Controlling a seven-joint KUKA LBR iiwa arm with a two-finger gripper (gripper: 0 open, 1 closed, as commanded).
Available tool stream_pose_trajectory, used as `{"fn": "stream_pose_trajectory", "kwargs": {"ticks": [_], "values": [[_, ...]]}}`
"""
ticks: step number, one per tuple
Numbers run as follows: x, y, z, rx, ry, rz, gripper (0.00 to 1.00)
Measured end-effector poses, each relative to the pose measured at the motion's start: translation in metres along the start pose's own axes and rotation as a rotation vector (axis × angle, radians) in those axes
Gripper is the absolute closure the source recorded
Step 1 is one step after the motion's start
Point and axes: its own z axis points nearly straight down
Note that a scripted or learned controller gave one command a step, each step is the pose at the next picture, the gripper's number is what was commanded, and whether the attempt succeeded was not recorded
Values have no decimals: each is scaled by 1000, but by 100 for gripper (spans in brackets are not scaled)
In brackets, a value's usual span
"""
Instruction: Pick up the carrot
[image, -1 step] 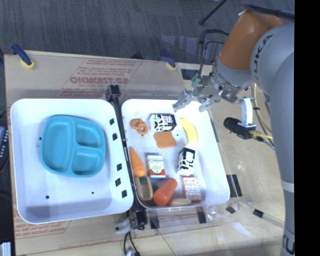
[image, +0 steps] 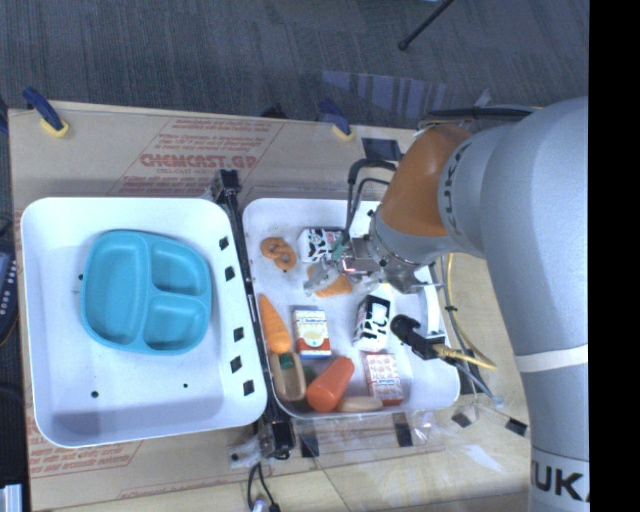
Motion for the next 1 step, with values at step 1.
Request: {"fn": "stream_pose_trajectory", "kwargs": {"ticks": [1], "values": [[21, 15, 20, -15, -1, 226, 0]]}}
